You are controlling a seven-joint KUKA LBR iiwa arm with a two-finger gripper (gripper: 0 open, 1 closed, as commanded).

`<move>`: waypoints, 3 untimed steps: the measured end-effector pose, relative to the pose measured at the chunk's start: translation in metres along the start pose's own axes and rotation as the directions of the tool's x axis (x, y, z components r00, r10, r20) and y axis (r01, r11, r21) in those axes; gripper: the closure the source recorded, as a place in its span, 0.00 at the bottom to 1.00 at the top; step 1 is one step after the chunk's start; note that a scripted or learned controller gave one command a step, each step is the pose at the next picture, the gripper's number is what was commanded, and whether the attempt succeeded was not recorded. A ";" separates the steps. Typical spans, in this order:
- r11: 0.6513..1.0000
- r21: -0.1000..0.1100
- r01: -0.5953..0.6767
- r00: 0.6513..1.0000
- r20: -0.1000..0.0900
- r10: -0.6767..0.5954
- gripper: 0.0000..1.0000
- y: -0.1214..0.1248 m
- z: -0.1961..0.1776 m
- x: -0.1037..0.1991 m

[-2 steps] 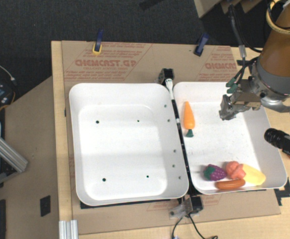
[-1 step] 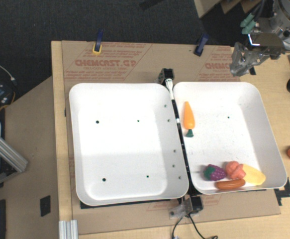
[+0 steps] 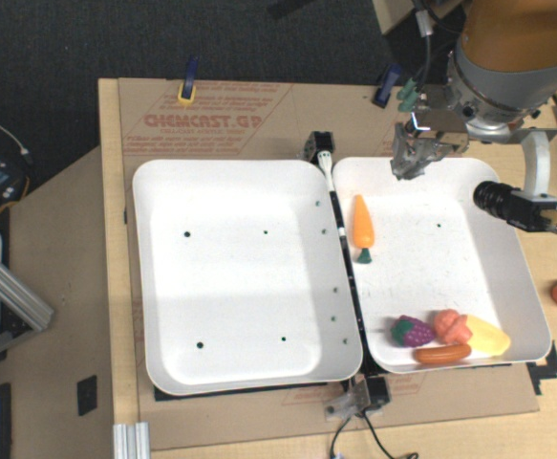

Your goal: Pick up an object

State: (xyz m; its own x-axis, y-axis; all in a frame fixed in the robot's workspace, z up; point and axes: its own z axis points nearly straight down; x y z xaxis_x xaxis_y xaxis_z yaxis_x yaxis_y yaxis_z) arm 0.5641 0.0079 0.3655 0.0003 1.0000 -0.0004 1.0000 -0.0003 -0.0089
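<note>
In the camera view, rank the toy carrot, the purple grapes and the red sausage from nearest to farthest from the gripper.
Measured from the gripper, above the right bin's far edge:
1. Toy carrot, by the right bin's left wall, near the divider.
2. Purple grapes, at the left of the pile in the bin's near corner.
3. Red sausage, by the near rim, just past the grapes; a small margin.

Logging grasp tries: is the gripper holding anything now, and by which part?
Nothing is held. The gripper hangs over the right bin's far edge with nothing between its fingers; the carrot lies apart.
</note>
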 end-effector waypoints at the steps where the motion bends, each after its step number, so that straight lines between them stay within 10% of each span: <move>1: 1.000 -0.025 0.001 1.000 0.001 -0.001 1.00 0.030 -0.111 -0.013; 2: 1.000 -0.020 -0.004 1.000 0.003 0.004 1.00 0.027 -0.174 -0.071; 3: 1.000 0.001 0.006 1.000 -0.002 -0.006 1.00 0.068 -0.069 -0.016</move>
